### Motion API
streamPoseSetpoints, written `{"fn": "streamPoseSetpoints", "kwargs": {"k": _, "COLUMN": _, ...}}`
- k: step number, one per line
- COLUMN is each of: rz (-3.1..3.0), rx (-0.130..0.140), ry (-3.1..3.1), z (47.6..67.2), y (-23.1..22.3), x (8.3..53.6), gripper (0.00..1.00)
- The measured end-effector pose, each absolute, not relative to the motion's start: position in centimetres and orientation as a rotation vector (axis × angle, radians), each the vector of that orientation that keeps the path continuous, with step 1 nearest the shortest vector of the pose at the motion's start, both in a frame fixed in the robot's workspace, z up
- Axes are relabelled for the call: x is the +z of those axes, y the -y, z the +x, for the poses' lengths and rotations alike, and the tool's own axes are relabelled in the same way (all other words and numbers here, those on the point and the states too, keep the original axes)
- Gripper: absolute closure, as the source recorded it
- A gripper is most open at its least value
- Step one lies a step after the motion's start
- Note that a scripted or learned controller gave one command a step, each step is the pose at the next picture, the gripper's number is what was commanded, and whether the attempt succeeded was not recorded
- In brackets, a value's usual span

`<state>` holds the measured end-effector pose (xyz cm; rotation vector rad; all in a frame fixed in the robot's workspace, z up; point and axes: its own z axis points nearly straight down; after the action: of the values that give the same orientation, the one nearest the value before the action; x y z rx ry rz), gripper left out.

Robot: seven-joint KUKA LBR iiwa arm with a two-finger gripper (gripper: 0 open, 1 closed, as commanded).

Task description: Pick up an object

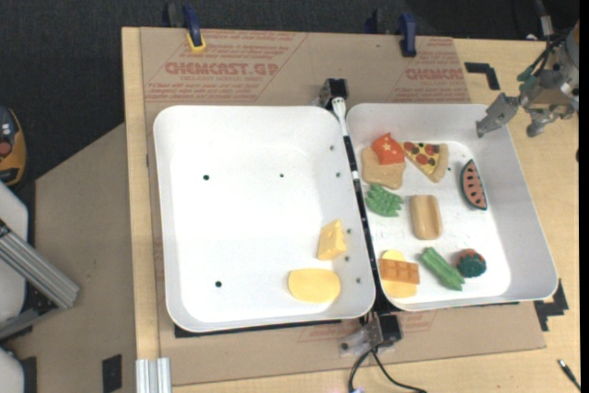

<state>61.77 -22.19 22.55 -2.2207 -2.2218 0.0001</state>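
While the gripper (515,113) hung at the frame's right edge over the right bin's (525,225) upper corner, its fingers spread and bare, the nearest toy, the watermelon slice (472,185), lay below and left of it, long axis near vertical.

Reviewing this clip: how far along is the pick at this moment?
Nothing looks picked yet. The gripper is open with nothing between its fingers, hovering over the right white bin's far-right corner. The toy food, like the red watermelon slice, lies in the bins. Descending, grasping and lifting remain.
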Motion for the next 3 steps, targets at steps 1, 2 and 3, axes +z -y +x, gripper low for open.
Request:
{"fn": "streamPoseSetpoints", "kwargs": {"k": 1, "rz": -2.210, "rx": 0.004, "ry": 2.220, "z": 63.9, "y": 17.6, "x": 12.7, "gripper": 0.00}}
{"fn": "streamPoseSetpoints", "kwargs": {"k": 2, "rz": -2.221, "rx": -0.002, "ry": 2.226, "z": 64.1, "y": 18.0, "x": 14.6, "gripper": 1.00}}
{"fn": "streamPoseSetpoints", "kwargs": {"k": 3, "rz": -2.226, "rx": 0.001, "ry": 2.219, "z": 61.0, "y": 21.9, "x": 17.7, "gripper": 1.00}}
